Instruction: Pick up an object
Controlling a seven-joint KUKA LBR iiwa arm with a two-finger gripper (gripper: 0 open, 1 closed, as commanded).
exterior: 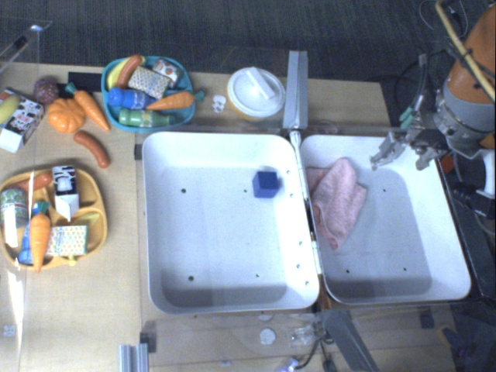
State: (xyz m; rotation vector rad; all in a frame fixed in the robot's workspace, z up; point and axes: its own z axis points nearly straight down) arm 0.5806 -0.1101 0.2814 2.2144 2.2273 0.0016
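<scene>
A small blue cube (266,183) lies in the left bin (178,285), toward its upper right part. A crumpled pink cloth (338,200) rests in the right bin (418,285), against its left wall. My gripper (403,153) hangs over the upper right part of the right bin, well to the right of the cloth. Its two fingers stand apart and open, and nothing sits between them.
A metal divider post (293,91) stands behind the seam between the bins. A white lidded bowl (256,93) and a blue bowl of toy food (147,93) sit behind the left bin. A yellow dish of toy food (54,219) and loose toy vegetables (77,118) lie at left.
</scene>
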